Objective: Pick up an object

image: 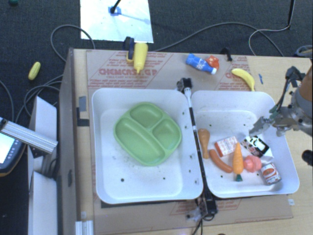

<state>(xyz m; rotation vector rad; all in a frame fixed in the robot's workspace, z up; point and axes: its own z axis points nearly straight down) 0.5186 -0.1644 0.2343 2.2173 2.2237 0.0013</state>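
The right bin (230, 104) holds several small toys along its front half: an orange piece (204, 138), a red sausage (220, 161), a red-and-white carton (226, 146), a carrot (237, 159), a pink item (253, 164), a red can (270, 174) and a black-and-white item (256, 145). My gripper (259, 126) hangs over the bin's right side, just above and behind the black-and-white item, pointing down to the left. Nothing is seen held in it.
A green divided plate (147, 133) lies in the left bin (112, 185). Behind the bins on the cardboard lie a yellow bottle (139, 55), a blue bottle (201, 62) and a banana (243, 77). Cables run along the divider between the bins.
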